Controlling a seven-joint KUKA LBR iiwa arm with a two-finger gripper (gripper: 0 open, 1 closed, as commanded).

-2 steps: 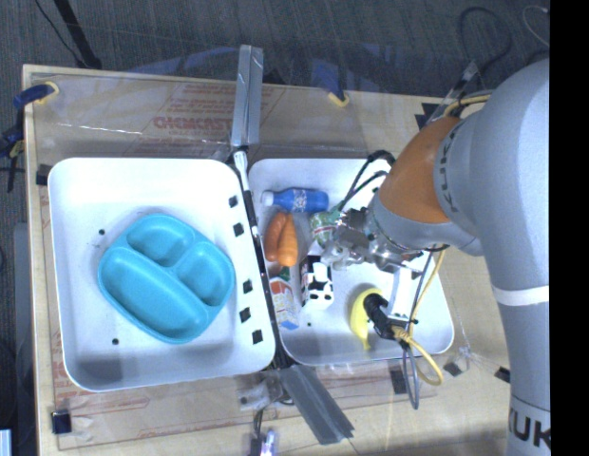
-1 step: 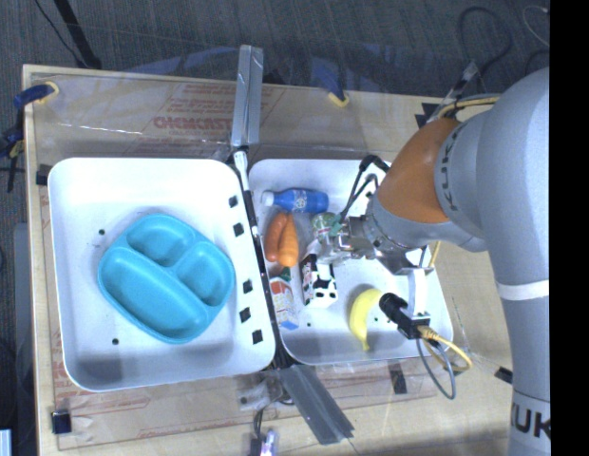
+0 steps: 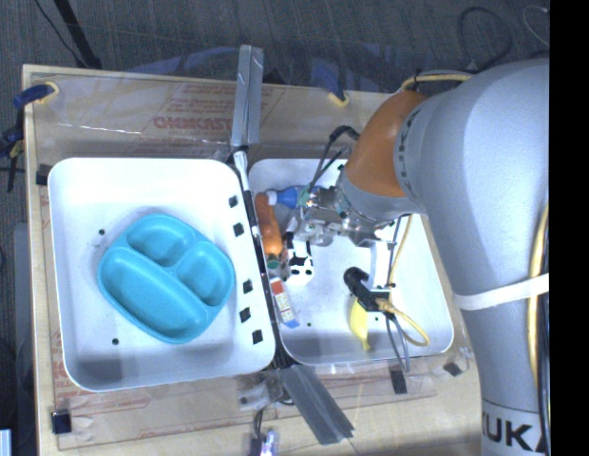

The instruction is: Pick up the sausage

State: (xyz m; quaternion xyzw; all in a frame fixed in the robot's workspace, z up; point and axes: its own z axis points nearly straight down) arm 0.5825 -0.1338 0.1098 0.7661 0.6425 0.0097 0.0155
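Observation:
The sausage [image 3: 268, 224], orange-brown and elongated, lies along the left wall of the right bin [image 3: 423, 297], pointing from the far side toward the near side. My gripper [image 3: 304, 228] hangs over the far-left part of that bin, just right of the sausage and very close to it. Nothing shows between the gripper and the sausage, and the wrist hides part of the bin floor.
A yellow banana-shaped toy [image 3: 359, 323] lies near the right bin's front. A slim red, white and blue tube [image 3: 281, 300] rests by the left wall, a small black-and-white piece [image 3: 300, 266] beside it, and a blue item [image 3: 287, 198] farther back. The left bin [image 3: 76, 217] holds a blue divided plate [image 3: 166, 275].

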